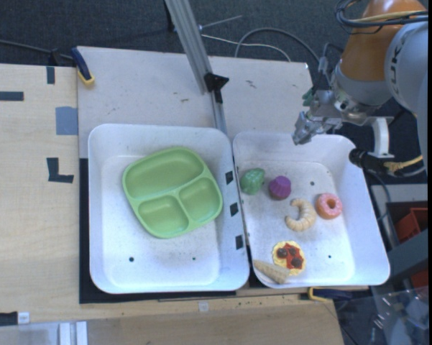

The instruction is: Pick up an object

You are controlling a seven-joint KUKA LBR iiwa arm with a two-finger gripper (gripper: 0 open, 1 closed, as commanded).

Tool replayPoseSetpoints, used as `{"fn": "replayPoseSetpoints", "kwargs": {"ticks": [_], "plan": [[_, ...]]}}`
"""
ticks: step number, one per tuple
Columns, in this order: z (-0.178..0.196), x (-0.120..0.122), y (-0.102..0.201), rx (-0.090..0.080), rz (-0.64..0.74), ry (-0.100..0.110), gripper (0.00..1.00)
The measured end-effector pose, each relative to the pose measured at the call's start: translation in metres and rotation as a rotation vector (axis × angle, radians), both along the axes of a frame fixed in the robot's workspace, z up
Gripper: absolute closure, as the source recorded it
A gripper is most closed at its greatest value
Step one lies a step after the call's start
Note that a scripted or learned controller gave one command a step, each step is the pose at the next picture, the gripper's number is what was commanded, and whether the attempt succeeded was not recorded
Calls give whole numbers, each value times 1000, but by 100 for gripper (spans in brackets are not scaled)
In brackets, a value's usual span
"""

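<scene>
The right bin (345, 157) holds a green round toy (252, 180), a purple one (279, 187), a tan croissant (300, 215), a pink doughnut (328, 205), a small pizza-like disc (288, 255) and a tan wedge (271, 271). My gripper (302, 134) hangs over the bin's far rim, well above and behind the toys. Nothing shows between its fingertips.
The left bin (104, 192) carries a green divided plate (172, 190). A metal pole (190, 34) slants down to the gap between the bins. Cables lie behind the right bin. A yellow-handled clamp (82, 67) sits at the bench's far left corner.
</scene>
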State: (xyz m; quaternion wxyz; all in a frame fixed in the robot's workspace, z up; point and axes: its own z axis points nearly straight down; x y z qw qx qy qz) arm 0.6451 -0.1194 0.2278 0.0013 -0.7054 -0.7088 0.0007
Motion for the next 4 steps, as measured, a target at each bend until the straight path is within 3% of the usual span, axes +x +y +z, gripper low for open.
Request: {"fn": "replayPoseSetpoints", "kwargs": {"ticks": [4], "plan": [[3, -103, 200, 0, 2, 2, 100]]}}
